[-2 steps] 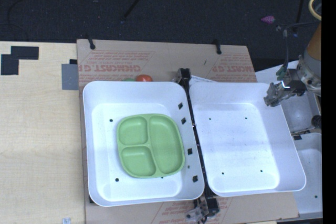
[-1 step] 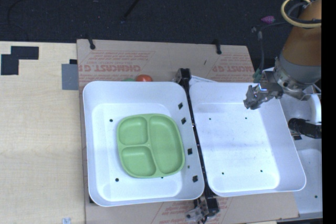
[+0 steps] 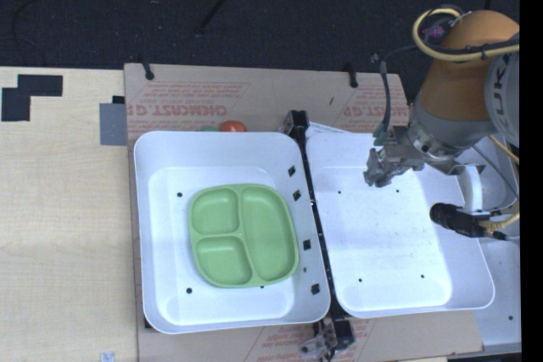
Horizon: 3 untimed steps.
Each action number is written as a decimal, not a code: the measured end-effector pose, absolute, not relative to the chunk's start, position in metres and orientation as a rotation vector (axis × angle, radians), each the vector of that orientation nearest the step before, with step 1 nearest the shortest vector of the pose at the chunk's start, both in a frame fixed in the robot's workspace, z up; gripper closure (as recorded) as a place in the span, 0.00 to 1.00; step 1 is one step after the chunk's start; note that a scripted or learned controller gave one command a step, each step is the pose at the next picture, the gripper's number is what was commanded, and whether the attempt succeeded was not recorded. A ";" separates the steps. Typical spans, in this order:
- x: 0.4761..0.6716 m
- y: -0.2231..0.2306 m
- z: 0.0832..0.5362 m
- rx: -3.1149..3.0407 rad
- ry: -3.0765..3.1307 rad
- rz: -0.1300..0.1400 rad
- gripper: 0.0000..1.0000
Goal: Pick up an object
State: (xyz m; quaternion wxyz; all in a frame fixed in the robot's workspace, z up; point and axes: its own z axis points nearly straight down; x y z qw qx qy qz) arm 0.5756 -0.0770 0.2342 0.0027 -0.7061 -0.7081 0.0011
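Hovering over right white bin [image 3: 407, 267], grey end effector [image 3: 379, 174], finger state unclear, green three-compartment plate [image 3: 243, 234] in left bin [image 3: 161, 267]

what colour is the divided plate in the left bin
Light green; the divided plate shows best in the camera view.

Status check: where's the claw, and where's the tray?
Claw over right bin, upper part. Green divided tray flat in left bin, untouched. Black divider between bins.
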 end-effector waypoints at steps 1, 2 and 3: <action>0.568 -0.025 0.242 -2.213 -2.223 0.001 1.00; 0.564 0.024 0.244 -2.213 -2.223 0.003 1.00; 0.560 0.070 0.239 -2.213 -2.222 0.005 1.00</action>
